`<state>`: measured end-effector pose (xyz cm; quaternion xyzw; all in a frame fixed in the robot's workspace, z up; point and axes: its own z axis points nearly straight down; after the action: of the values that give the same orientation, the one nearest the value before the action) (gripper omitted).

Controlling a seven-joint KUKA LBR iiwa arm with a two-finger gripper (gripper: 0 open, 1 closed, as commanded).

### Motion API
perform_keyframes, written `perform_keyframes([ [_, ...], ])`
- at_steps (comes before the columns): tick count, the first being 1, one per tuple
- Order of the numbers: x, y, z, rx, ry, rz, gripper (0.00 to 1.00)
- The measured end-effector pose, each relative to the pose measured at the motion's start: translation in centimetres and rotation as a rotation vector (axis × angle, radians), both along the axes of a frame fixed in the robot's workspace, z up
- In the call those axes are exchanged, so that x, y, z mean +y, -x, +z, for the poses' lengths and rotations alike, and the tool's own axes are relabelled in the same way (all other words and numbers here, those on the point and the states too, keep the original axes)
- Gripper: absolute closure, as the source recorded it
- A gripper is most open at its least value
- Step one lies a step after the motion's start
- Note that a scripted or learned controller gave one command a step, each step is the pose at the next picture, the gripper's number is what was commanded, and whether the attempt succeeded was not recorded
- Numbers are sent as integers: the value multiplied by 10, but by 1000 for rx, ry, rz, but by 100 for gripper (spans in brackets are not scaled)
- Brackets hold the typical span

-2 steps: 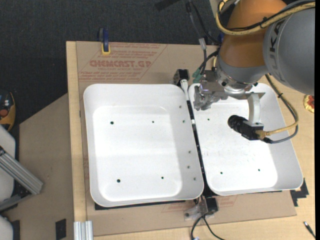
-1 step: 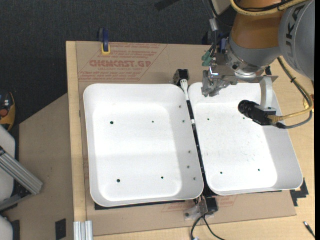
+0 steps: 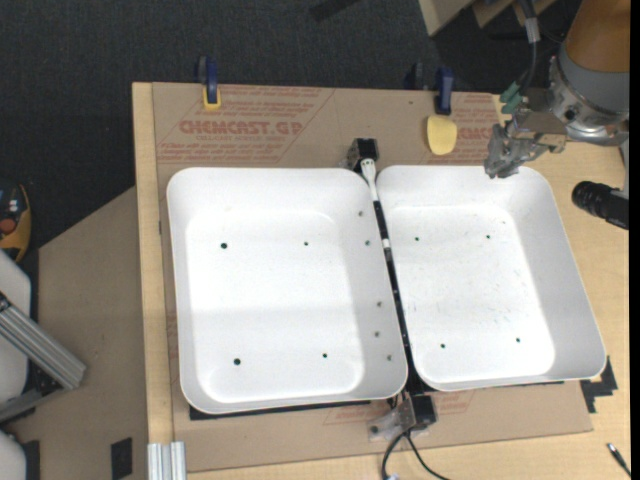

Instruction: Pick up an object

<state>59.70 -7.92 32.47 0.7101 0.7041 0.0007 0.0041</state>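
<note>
bins (image 3: pixel 270 193) white, blk dots | board (image 3: pixel 160 148) tan, red print | clamps (image 3: pixel 209 78) blue/yellow

The worktop (image 3: pixel 160 368) is a light wooden surface covered by a brown board (image 3: pixel 300 118) printed with reddish lettering. Two shallow white bins lie on the board side by side: the left bin (image 3: pixel 190 298) and the right bin (image 3: pixel 570 288), their inner rims touching along a dark strip (image 3: pixel 385 258). Beyond the left bin's far edge, two blue clamps (image 3: pixel 208 71) (image 3: pixel 443 81) grip the board. A small yellow piece (image 3: pixel 441 134) lies on the board just beyond the right bin's far rim.
</note>
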Motion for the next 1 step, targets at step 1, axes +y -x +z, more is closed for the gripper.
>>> perform_keyframes([
  [1,-12,16,22,1,-3,7,100],
])
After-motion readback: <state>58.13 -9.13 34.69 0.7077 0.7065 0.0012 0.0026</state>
